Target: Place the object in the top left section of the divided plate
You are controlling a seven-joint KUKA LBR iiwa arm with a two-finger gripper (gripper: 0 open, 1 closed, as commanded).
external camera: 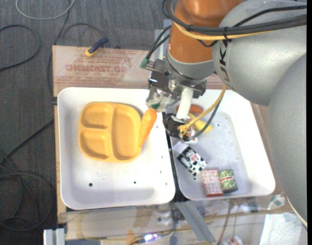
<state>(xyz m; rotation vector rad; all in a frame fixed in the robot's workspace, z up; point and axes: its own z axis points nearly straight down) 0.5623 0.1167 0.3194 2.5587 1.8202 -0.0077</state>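
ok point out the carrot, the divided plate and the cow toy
carrot [147, 126], camera view, middle of its orange body
divided plate [97, 117], camera view, floor of its top left section
cow toy [192, 162], camera view, its spotted body

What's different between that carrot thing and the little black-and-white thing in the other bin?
The carrot is orange, long and tapered; the black-and-white toy is short, blocky and patterned like a cow. The carrot is in the left bin, leaning against the right edge of the yellow divided plate; the toy lies in the right bin, apart from any plate. Both are small toys lying near the wall between the bins.
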